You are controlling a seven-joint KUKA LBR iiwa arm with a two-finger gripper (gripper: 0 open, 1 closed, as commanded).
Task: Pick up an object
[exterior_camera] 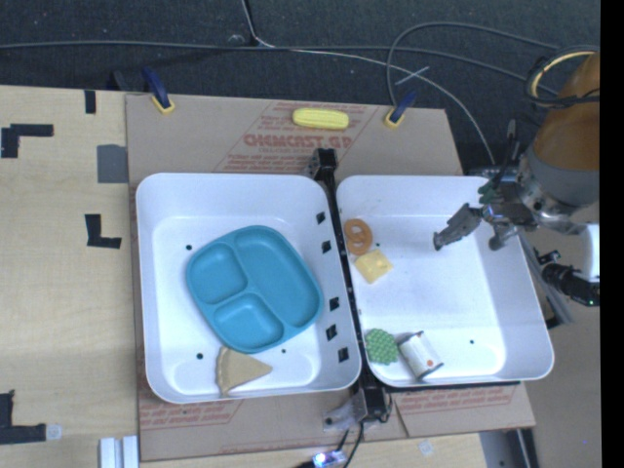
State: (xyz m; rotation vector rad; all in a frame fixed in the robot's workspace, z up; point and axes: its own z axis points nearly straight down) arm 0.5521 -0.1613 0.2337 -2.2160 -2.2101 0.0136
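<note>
In the right bin [507, 359], an orange ring [358, 234] and a yellow chunk [373, 266] lie by the left wall. A green knobbly piece [381, 345] and a small white can [421, 354] rest near the front wall. My gripper [476, 237] hovers over the right bin's far right part, open, its two dark fingers spread with nothing between them. It is well to the right of the ring and the chunk, and apart from every object.
The left bin [156, 261] holds a blue divided plate [253, 286] and a tan wedge [239, 369] at its front. A yellow corn cob [320, 118] lies on the cardboard behind the bins. Two blue clamps [159, 94] pin the cardboard's back edge.
</note>
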